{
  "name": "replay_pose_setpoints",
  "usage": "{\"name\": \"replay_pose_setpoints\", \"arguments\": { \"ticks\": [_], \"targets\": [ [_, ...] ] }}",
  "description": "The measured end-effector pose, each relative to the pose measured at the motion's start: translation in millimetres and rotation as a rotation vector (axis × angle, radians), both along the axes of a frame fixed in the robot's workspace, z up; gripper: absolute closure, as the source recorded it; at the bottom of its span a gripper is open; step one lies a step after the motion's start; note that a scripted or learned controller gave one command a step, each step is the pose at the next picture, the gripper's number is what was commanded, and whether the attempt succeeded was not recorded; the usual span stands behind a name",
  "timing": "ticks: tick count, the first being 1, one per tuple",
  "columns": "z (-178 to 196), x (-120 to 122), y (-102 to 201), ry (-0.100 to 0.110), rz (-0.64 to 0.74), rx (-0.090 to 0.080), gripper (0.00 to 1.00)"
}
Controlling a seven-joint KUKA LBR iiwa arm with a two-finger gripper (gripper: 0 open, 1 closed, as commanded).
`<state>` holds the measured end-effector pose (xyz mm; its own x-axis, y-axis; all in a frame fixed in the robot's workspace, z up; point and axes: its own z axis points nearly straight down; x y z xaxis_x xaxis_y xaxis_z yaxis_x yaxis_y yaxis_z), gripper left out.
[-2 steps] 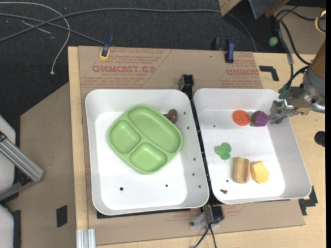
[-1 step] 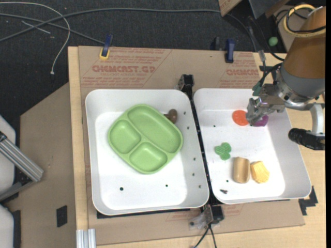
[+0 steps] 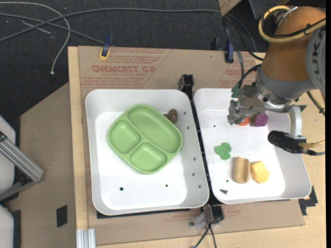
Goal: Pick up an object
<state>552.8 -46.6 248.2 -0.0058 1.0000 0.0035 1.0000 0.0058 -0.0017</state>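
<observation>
While my gripper (image 3: 239, 119) hangs low at the right bin's (image 3: 289, 190) 12 o'clock, I cannot tell its grasp state. An orange-and-purple toy (image 3: 257, 120) sits touching it at 3 o'clock. Approach step; next: centre, close, lift.

In the right bin (image 3: 289, 190), open floor is lying between the pincer (image 3: 239, 119) and the green clover piece (image 3: 223, 150). The tan cylinder (image 3: 240, 169) and yellow corn piece (image 3: 259, 172) are crowding the near side. The green divided plate (image 3: 145, 138) is taking up the left bin's (image 3: 103, 190) middle.
</observation>
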Motion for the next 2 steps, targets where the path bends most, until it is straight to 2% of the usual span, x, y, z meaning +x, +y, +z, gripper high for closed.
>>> {"name": "replay_pose_setpoints", "arguments": {
  "ticks": [2],
  "targets": [
    [6,5,108,-0.002,0.001,-0.001,1.0]
  ]
}}
